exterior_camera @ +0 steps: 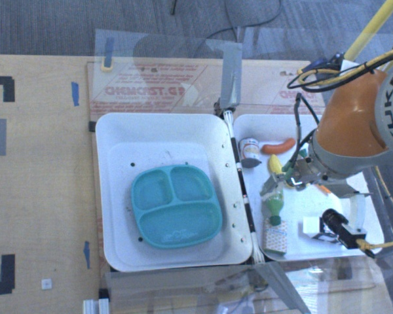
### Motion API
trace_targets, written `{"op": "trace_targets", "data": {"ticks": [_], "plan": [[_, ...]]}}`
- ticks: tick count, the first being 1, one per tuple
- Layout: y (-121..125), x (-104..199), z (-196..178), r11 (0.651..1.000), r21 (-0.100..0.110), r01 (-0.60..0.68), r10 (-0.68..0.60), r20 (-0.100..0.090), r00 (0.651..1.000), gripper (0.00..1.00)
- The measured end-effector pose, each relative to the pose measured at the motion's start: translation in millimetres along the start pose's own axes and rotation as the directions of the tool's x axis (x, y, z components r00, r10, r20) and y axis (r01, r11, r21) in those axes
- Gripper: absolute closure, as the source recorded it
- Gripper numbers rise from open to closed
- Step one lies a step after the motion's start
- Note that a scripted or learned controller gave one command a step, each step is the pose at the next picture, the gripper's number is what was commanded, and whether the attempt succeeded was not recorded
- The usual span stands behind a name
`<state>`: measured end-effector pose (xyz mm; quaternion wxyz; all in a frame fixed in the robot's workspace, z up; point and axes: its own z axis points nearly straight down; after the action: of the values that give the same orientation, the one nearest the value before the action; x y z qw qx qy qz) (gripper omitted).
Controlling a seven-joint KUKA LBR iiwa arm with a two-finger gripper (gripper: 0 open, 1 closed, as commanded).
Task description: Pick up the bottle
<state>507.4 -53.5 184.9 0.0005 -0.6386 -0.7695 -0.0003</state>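
Camera view: wooden bench [39, 175], grey carpet [65, 12], green bottle [274, 205] in right bin [275, 127].

The divided plate [177, 206] is turquoise, the left bin [108, 136] white, the bottle [274, 205] green. The sausage-shaped toy [278, 147] is orange, the small curved piece [275, 164] yellow, the flat packet [275, 237] pale with fine speckles.

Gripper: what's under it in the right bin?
A green bottle lies right at the gripper, with a yellow toy beside it. The arm covers the right bin floor beyond, so anything there is hidden.
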Motion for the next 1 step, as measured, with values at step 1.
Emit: {"op": "trace_targets", "data": {"ticks": [1], "plan": [[-17.9, -67.5, 92.6, 0.989, -0.004, 0.146, -0.146, 0.003, 0.989, 0.0]]}}
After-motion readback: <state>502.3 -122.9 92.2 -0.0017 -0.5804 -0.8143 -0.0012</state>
